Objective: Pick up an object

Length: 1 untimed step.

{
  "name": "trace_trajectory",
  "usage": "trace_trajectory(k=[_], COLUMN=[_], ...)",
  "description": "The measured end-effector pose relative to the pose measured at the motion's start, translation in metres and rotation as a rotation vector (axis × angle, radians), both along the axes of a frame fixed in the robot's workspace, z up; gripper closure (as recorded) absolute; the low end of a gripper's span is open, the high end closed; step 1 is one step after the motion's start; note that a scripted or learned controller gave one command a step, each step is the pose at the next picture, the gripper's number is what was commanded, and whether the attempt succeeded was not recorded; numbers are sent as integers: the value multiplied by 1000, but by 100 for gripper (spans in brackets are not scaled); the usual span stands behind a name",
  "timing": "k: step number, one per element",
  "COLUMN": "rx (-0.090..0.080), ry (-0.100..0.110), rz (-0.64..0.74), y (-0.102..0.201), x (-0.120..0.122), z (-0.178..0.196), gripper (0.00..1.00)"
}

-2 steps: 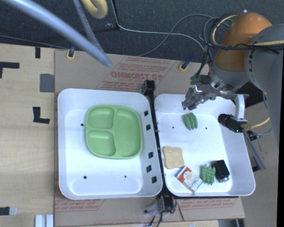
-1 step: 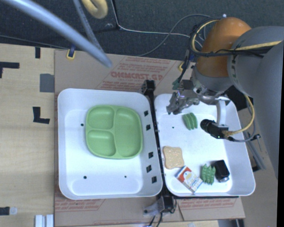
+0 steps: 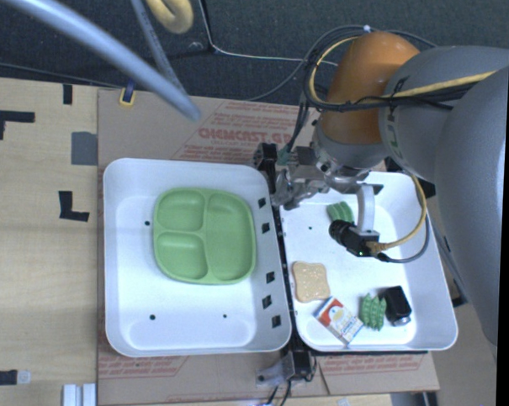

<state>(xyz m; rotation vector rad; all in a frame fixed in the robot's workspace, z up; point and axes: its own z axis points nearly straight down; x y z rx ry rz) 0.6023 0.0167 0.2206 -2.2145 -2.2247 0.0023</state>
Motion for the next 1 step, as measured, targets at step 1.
trace_trajectory(k=[1], rx=[-1], ry=[0], rz=[-1], y=[52], x=[-10], z=[-9], gripper=[100])
